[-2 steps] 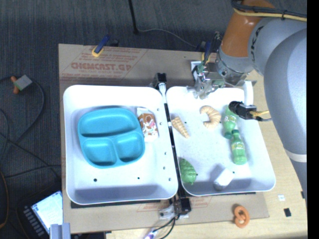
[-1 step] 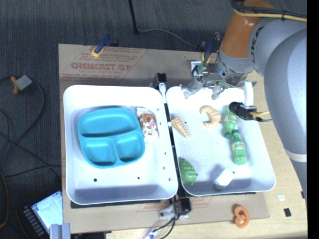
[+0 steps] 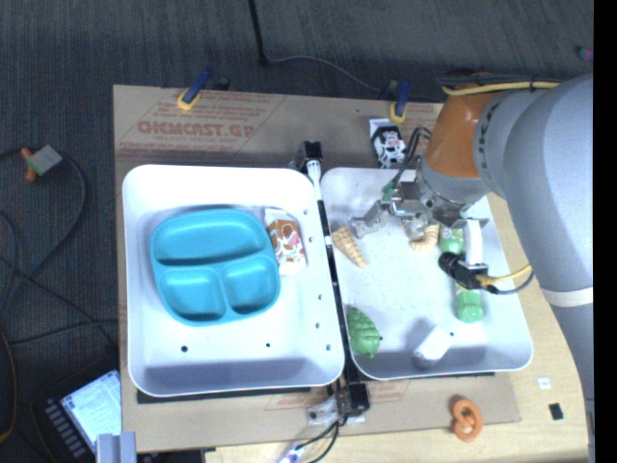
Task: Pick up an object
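The arm runs off the frame at three o'clock, and its wrist covers part of the right bin and whatever lies beneath it. The gripper is too small and cluttered to read, and the tan thing beside it is partly hidden. At seven o'clock, a pale card is cut by the bottom edge.
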`<state>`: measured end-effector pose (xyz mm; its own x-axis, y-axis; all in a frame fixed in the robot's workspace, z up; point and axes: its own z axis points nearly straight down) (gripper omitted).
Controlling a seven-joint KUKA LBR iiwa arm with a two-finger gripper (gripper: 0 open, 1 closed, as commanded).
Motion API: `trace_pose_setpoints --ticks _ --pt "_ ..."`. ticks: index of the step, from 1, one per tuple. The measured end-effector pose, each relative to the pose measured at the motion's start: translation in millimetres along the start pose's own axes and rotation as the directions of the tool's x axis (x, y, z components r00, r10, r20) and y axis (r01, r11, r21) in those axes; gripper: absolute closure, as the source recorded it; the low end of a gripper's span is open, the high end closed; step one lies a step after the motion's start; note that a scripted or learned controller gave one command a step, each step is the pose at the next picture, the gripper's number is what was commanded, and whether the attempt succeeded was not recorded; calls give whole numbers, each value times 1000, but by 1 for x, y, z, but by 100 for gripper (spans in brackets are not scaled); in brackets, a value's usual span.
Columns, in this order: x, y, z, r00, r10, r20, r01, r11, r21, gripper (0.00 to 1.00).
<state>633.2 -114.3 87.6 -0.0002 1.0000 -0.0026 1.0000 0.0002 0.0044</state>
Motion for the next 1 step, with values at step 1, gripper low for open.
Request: trace_pose_setpoints --ticks 1 --pt "-1 1 -10 1000 0 3 0 1000 -3 100"
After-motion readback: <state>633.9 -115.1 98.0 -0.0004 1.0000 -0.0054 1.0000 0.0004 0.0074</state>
